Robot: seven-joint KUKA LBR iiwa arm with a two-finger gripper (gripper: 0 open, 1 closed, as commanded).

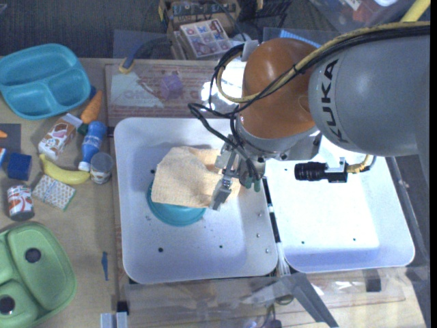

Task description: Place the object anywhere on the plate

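Two white bins [136, 251] on bench [136, 91].

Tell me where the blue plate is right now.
The blue plate sits in the left bin, mostly covered by a tan cloth, with the gripper at the cloth's right edge.

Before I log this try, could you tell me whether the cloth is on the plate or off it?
On it, mostly: the tan cloth drapes over the blue plate in the left bin, hiding all but the plate's near rim.
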